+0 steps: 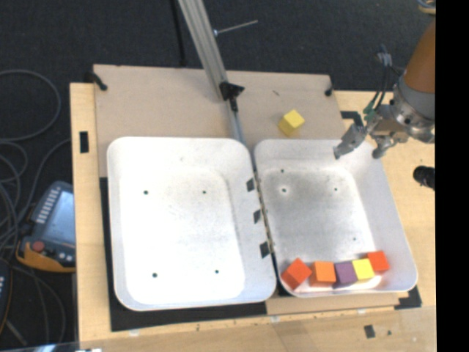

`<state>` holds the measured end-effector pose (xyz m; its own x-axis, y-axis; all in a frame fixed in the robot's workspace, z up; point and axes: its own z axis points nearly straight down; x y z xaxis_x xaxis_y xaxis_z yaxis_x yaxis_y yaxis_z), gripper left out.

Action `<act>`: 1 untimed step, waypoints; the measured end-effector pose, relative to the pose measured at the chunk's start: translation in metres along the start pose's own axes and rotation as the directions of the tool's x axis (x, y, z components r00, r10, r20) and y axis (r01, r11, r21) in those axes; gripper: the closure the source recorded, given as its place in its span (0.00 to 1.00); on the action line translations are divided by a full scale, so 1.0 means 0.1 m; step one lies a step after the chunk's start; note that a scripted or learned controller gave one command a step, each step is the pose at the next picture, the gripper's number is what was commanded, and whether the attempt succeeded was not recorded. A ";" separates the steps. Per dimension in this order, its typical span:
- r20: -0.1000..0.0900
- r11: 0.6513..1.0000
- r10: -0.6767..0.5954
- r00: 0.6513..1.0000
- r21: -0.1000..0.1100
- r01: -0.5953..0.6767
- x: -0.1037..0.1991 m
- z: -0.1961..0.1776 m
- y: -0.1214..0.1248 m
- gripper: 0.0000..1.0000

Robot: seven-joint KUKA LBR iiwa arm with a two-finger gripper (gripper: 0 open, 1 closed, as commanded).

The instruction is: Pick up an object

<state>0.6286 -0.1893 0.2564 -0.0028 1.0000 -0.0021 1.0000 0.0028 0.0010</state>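
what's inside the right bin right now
Five blocks line the right bin's near wall: a red-orange block, orange block, purple block, yellow block and another red-orange one. Anything beneath them is covered.

I see five blocks in a row along the right bin's near wall: two orange, purple, yellow, orange. Another yellow block sits on the board behind the bins.

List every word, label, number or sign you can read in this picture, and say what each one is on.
No text can be read anywhere.
Handheld pendant on the floor at left: its screen and buttons are too small and blurred to read.
Blocks in the right bin, the yellow cube on the bench, and the gripper: plain, no markings visible.
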 end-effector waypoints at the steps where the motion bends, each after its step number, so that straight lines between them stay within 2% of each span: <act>1: 0.000 1.000 -0.003 1.000 -0.010 0.003 0.38 -1.17 0.01 0.00</act>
<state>0.6295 -0.1509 0.3729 -0.0054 1.0000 -0.0026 0.9999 0.0055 0.0112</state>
